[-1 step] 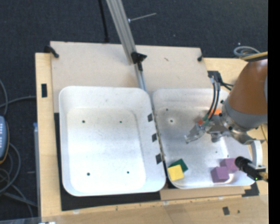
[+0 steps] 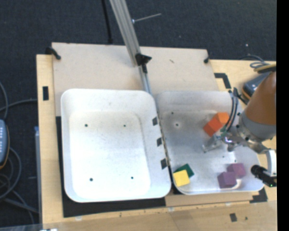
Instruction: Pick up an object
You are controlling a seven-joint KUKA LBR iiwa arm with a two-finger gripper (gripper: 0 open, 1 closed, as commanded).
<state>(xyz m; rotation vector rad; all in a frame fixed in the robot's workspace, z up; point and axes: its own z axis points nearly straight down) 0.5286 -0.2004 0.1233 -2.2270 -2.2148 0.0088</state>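
Gripper (image 2: 220,142) located over the right bin (image 2: 183,105), reaching in from the right edge of the camera view; its metal parts sit just below and beside an orange block (image 2: 214,124). Finger state cannot be determined from this view. No object is seen between them, so no hold is recorded. Grey arm (image 2: 260,107) with orange band stands above the bin's right side.

Orange block lies in the upper right part of the right bin, touching or nearly touching the gripper; which of the two cannot be told. Two purple blocks (image 2: 231,175) rest close together near the bin's lower right corner. One block with yellow and green faces (image 2: 182,175) sits at the lower left corner, against the wall.

Left bin (image 2: 111,143) adjoins the right bin on the bench (image 2: 48,129).
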